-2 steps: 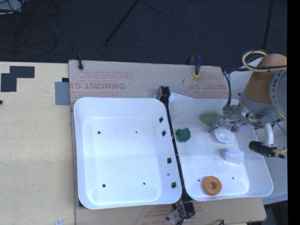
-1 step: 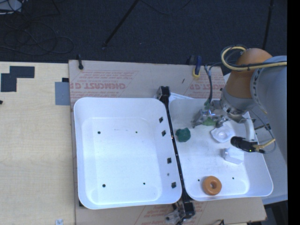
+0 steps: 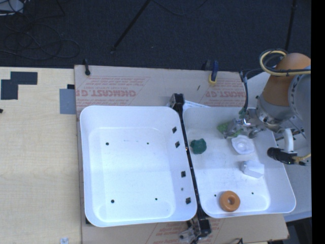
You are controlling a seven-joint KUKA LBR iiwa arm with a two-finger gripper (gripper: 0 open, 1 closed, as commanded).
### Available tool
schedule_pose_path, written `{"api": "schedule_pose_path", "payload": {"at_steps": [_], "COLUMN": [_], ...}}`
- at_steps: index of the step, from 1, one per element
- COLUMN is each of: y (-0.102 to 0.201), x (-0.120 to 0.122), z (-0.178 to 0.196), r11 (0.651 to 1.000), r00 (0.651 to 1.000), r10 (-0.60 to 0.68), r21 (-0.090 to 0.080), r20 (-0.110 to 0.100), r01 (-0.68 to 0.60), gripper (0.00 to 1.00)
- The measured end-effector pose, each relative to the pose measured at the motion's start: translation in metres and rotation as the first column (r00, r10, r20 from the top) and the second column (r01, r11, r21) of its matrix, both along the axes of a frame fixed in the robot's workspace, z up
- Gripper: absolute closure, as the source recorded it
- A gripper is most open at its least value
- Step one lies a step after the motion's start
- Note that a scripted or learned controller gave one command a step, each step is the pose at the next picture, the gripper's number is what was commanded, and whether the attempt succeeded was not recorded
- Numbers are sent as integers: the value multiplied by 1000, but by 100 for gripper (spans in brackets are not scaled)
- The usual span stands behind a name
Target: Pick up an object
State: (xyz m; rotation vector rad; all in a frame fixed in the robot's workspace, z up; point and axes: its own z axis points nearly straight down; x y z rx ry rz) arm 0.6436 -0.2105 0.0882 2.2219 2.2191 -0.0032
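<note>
My gripper (image 3: 237, 128) hangs low over the far part of the right bin (image 3: 284, 187), reaching in from the right. A small light green object (image 3: 223, 128) lies just to its left, touching or nearly touching it; I cannot tell which. A white round cup-like piece (image 3: 242, 146) sits just in front of the gripper. A dark green lump (image 3: 198, 146) rests near the bin's left wall. A pale translucent block (image 3: 252, 169) lies further forward, and an orange ring (image 3: 229, 201) sits near the front wall.
The left bin (image 3: 101, 121) stands beside the right one, with a black clip strip (image 3: 184, 151) along the shared wall. Both rest on a cardboard sheet (image 3: 127, 88). The arm's orange band (image 3: 284, 83) and cables rise at the right.
</note>
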Motion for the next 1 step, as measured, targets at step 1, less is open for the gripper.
{"api": "schedule_pose_path", "payload": {"at_steps": [1], "y": [1], "x": [-2], "z": [8], "r11": [1000], "r00": [1000], "r10": [2], "r21": [4], "r20": [-12], "r01": [-2], "gripper": [100]}}
